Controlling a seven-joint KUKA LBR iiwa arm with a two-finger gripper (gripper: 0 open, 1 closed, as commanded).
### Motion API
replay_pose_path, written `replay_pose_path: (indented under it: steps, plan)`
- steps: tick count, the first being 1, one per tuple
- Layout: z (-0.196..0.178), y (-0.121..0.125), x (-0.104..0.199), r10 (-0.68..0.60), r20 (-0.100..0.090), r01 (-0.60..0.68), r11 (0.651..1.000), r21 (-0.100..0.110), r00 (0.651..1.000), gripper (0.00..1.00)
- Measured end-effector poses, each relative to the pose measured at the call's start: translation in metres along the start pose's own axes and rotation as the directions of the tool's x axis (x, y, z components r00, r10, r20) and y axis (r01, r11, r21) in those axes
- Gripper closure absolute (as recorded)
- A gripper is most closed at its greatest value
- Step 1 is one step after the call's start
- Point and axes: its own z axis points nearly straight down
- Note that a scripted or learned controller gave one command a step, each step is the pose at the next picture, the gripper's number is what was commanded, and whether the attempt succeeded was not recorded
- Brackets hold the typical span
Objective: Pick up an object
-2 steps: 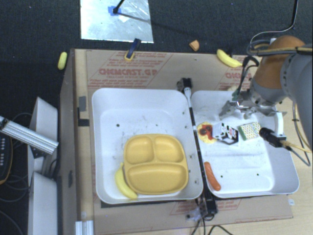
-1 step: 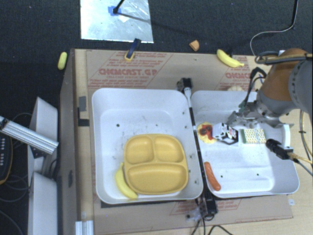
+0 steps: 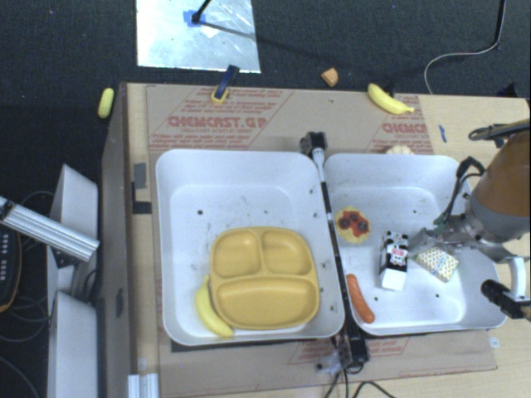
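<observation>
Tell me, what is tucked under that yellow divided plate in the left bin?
A banana pokes out beneath the yellow plate at its lower-left edge. Whatever else lies under the plate is covered.

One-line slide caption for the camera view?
KUKA arm's gripper hovers over a patterned packet in the right bin, beside a small carton.

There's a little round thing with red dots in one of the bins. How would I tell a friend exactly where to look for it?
Start at the right-hand white bin and follow its left wall, the one shared with the other bin. About halfway down sits a small round yellow tart with red berries on top. It is round and flat, unlike the long orange sausage below it and the upright black-and-white carton to its right.
</observation>
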Motion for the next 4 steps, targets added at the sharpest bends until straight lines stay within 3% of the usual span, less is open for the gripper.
replay_pose_path:
  steps: [1,2,3,4]
  plan:
    - [-0.016,0.068,0.062,-0.004,-0.002,0.004,1.0,-0.003,1.0,0.0]
    - [0.0,0.019,0.072,-0.002,-0.002,0.002,1.0,0.001,1.0,0.0]
    - [-0.011,0.02,0.072,-0.003,-0.001,0.003,1.0,-0.003,1.0,1.0]
    - [-0.09,-0.021,0.063,-0.001,0.0,0.001,1.0,-0.003,1.0,1.0]
